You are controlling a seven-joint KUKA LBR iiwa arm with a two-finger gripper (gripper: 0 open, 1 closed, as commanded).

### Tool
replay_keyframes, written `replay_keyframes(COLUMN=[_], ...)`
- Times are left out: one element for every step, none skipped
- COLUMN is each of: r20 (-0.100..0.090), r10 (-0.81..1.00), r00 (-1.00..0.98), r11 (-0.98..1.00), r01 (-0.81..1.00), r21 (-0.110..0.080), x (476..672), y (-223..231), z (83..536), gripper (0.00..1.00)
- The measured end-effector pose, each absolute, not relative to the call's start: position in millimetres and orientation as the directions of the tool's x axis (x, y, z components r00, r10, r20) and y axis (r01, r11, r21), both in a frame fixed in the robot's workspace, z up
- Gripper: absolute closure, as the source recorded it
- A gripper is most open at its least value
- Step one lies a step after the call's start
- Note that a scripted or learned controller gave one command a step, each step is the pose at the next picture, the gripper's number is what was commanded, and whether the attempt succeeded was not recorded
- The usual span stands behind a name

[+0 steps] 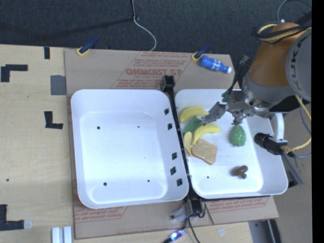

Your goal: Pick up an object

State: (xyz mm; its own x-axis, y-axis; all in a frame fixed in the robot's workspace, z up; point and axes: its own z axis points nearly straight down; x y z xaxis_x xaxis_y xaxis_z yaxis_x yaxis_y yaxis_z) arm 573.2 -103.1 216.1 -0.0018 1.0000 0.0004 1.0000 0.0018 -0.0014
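Pincer [226, 116] open over bananas [195, 121], cardboard print illegible

Right bin's got my options: yellow bananas [195, 114] by the divider, a toast slice [205, 151] lying flat just below them, a green lumpy thing [237, 136], and a small brown piece [240, 172].

Red lettering is being shown on the cardboard sheet [147, 72] beyond the bins, too blurred to be read.
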Motion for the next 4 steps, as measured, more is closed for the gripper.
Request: replay_keyframes(r20=[0.002, 0.003, 0.0, 0.003], r10=[1.0, 1.0, 1.0, 1.0], r00=[-0.011, -0.01, -0.005, -0.013], r11=[0.011, 0.01, 0.005, 0.013], r01=[1.0, 1.0, 1.0, 1.0], r21=[0.0, 0.002, -0.003, -0.002], x=[626.3, 663.5, 662.1, 654.7], y=[-1.0, 83.2, 77.7, 200.0], z=[182.2, 188.9, 198.2, 180.3], gripper=[0.0, 0.0, 1.0, 1.0])
